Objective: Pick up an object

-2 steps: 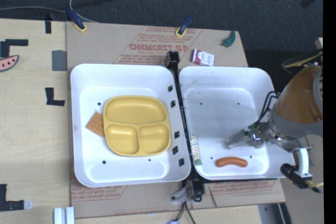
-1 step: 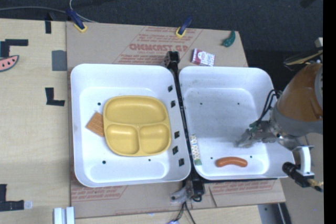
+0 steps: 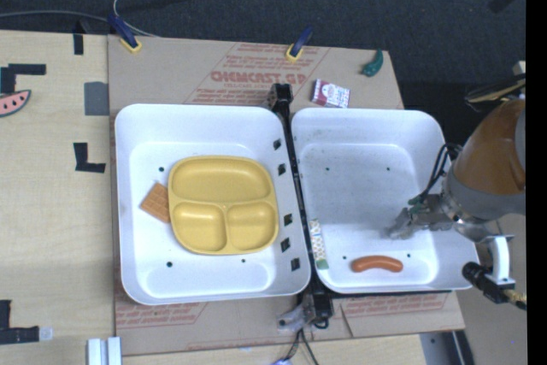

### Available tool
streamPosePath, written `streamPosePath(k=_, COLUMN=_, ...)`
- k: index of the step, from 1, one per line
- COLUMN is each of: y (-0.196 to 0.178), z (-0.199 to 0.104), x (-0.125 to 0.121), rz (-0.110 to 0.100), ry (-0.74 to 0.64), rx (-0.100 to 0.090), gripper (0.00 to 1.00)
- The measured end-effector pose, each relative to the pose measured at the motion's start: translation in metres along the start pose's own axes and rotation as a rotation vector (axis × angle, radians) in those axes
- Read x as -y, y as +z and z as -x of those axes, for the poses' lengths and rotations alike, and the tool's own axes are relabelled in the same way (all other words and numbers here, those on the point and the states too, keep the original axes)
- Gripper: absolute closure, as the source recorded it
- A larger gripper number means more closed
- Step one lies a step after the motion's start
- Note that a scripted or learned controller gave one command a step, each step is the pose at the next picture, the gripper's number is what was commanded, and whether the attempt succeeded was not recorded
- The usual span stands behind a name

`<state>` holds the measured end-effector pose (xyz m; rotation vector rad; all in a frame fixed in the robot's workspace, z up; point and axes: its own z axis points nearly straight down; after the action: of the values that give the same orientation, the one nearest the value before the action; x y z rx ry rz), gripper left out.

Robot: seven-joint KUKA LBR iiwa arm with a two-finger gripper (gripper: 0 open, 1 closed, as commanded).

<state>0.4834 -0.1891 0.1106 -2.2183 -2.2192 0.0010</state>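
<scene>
Over the right bin, in the camera view, the gripper hangs low above the floor, just above the sausage near the front wall, the likely pick target. Its grasp state cannot be told. Left bin: a yellow divided tray partly covers a cracker.

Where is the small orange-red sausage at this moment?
The small orange-red sausage lies in the right white bin, near its front wall, below and left of the gripper.
</scene>
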Motion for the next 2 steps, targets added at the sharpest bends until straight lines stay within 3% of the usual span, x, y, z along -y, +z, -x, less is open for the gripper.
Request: streamPosePath(k=2, y=-0.0184, z=-0.0012, x=-0.0004, rz=-0.002, ry=-0.001, rx=-0.002, gripper=1.00)
